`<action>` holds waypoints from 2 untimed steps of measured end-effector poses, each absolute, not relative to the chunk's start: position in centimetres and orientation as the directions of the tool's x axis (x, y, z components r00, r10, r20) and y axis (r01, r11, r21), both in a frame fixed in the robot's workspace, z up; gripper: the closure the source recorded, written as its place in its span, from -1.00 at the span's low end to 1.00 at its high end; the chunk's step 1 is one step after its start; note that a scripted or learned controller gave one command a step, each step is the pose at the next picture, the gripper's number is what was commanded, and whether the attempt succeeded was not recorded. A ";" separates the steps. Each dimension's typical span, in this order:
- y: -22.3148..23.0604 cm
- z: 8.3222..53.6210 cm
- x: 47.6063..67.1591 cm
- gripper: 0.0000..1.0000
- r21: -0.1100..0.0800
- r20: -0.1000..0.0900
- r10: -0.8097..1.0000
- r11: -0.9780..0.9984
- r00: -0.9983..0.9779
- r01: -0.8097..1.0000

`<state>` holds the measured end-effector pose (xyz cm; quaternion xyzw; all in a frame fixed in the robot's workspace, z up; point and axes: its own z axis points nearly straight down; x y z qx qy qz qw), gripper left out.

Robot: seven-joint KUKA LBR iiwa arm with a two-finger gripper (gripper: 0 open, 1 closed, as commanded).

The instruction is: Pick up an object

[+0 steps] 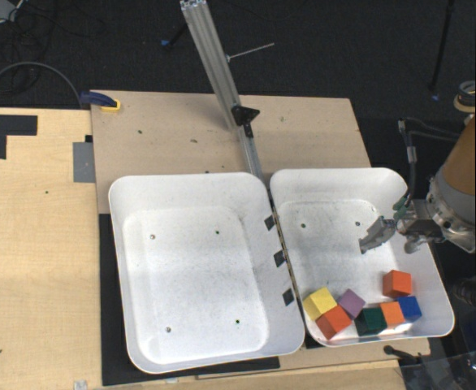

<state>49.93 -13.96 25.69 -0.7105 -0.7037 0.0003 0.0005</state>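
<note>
Camera view: looks down at a slant on a bench with two shallow white bins side by side.
Left bin: white floor with a few small dark dots and a faint grey speckle.
Right bin: all the blocks lie here, bunched in the near right corner.
Yellow block: leftmost of the bunch, touching the red block just below it.
Red block: at the near wall of the right bin, beside the purple one.
Purple block: between the yellow block and the green one.
Green block: dark, near the front wall, just beside the orange block.
Orange block: between the green and blue blocks, touching both as far as can be told.
Blue block: rightmost, close to the bin's right wall.
Red-orange block: stands a little apart, above the orange and blue ones.
Arm: comes in from the right over the right bin's edge.
Hand: over the right bin's right half, above the red-orange block and apart from the bunch; nothing shows between its fingers, and whether they are wide or narrow cannot be told.
Metal bar: slants from the far side of the bench down to the gap between the bins.
</note>
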 end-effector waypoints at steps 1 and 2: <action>-13.5 21.2 53.4 -1.00 -0.007 0.002 1.000 0.000 0.000 1.000; -13.3 9.0 56.9 -1.00 -0.001 0.001 1.000 0.003 -0.003 1.000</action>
